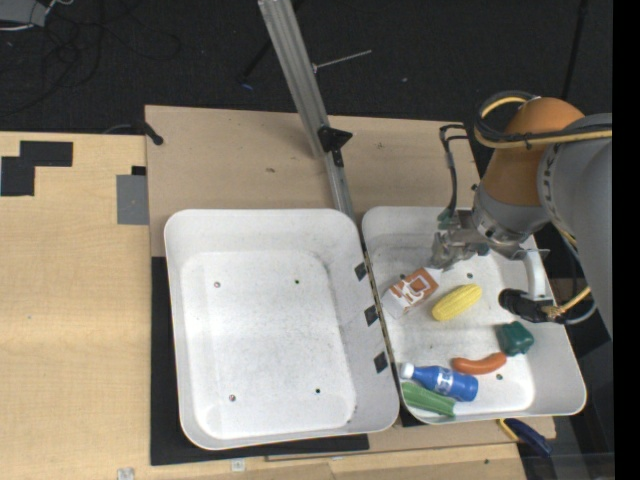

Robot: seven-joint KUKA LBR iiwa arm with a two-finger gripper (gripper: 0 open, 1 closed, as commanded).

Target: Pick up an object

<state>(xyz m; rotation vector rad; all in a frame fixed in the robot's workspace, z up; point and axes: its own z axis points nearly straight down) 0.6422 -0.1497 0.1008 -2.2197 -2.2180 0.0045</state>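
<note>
Single fixed camera above the bench, looking obliquely down on both white bins.

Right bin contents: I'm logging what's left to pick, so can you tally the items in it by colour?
White and orange: 1, carton
Yellow: 1, corn
Orange: 1, sausage
Dark green: 1, block
Blue: 1, bottle
Light green: 1, pod
Total: 6
</note>
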